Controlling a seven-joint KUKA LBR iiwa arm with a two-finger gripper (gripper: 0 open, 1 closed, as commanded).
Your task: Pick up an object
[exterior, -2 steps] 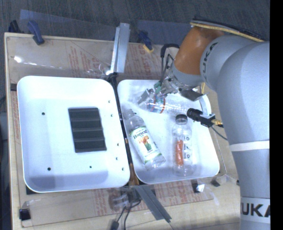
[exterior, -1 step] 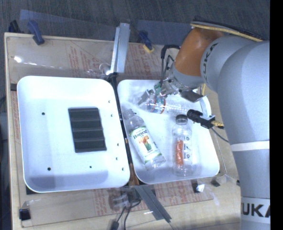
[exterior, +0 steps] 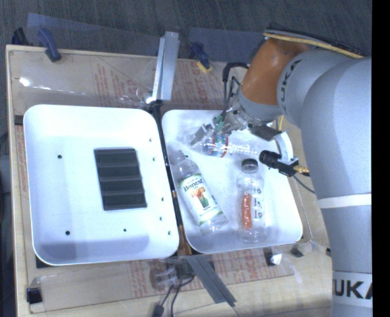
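Observation:
My gripper [exterior: 218, 125] is low over the back of the right bin [exterior: 284, 233], reaching in from the right. Directly under and in front of it lies a crumpled clear wrapper [exterior: 211, 144] with coloured print, touching or nearly touching the gripper tip. A clear bottle with a green and white label [exterior: 198, 195] lies on its side near the bin's left wall. A second clear bottle with a black cap and orange contents [exterior: 250, 203] lies on the right side of the same bin. A black ridged rectangular block [exterior: 119, 178] rests flat in the middle of the left bin [exterior: 56, 131].
The grey arm [exterior: 333, 111] covers the right bin's back right corner and right edge. A metal bar [exterior: 164, 65] stands behind the gap between the bins. Blue clamps [exterior: 48, 43] hold the bench's back edge.

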